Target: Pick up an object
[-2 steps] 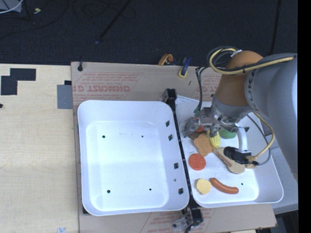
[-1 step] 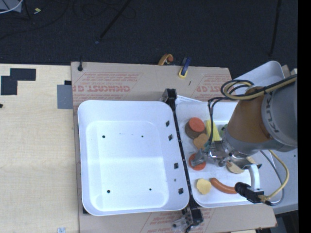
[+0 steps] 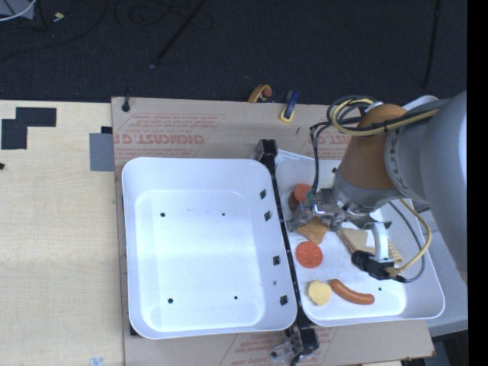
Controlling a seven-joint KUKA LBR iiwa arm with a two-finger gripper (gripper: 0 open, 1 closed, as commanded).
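My gripper [image 3: 313,210] is low in the right shallow white bin [image 3: 415,300], in its upper-left part, close to the black divider [image 3: 279,227] where the two bins meet. My wrist covers it from above, so I cannot tell how far open it is or whether it has hold of anything.

The things to pick up lie close around it. A small red round piece [image 3: 302,194] sits at about eleven o'clock, just beside the gripper, partly hidden by it. A tan-orange wedge-shaped piece [image 3: 313,232] lies at six o'clock, right under the gripper tip; touching or just apart, I cannot say. Farther out at six o'clock lies a flat red-orange disc [image 3: 309,255]. Past that, near the bin's lower wall, sits a small yellow lump [image 3: 319,292]. An orange-red sausage-shaped piece [image 3: 352,293] lies just beside the lump, at its three o'clock. At four o'clock from the gripper, a pale tan slab like a slice of bread [image 3: 357,239] lies partly under my wrist.

At nine o'clock, across the divider, is the left shallow white bin [image 3: 198,269]. Both bins rest on a brown cardboard sheet with red print [image 3: 175,133], and that sheet lies on the pale wooden bench [image 3: 53,242].
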